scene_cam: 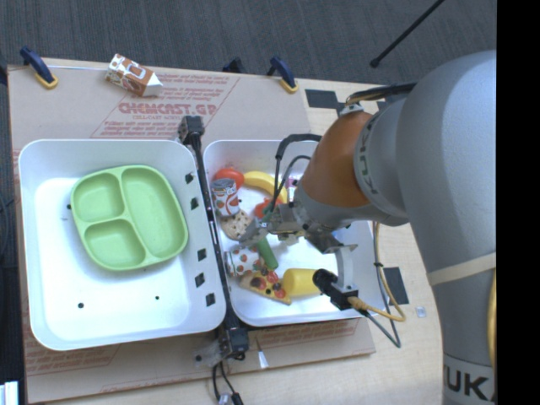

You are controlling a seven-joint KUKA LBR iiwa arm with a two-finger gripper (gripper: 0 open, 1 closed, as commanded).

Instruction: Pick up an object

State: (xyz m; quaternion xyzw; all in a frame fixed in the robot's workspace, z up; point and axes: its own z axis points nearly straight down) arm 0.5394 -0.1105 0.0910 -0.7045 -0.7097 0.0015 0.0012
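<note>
1. Gripper (268,219) of the grey arm is lowered into the right shallow white bin (245,152), near its middle. Whether it is open or closed cannot be determined.
2. Green elongated plastic piece (267,251) lies just beside the gripper on the side toward the bin's near edge. Whether the two touch cannot be determined.
3. Flat toy pizza slice with red and dark toppings (258,282) lies along the near edge, touching a yellow rounded plastic piece (297,282).
4. Small red-and-white can (224,194) stands by the bin's left wall. A yellow toy banana (260,181) lies just beside it, toward the far edge.
5. Pale round speckled piece (236,224) lies between the can and the pizza slice.
6. Light green three-compartment plastic plate (128,218) rests in the left shallow white bin (51,310).
7. Small brown-and-white carton (131,73) lies on the cardboard sheet (101,108) beyond the left bin's far edge.
</note>
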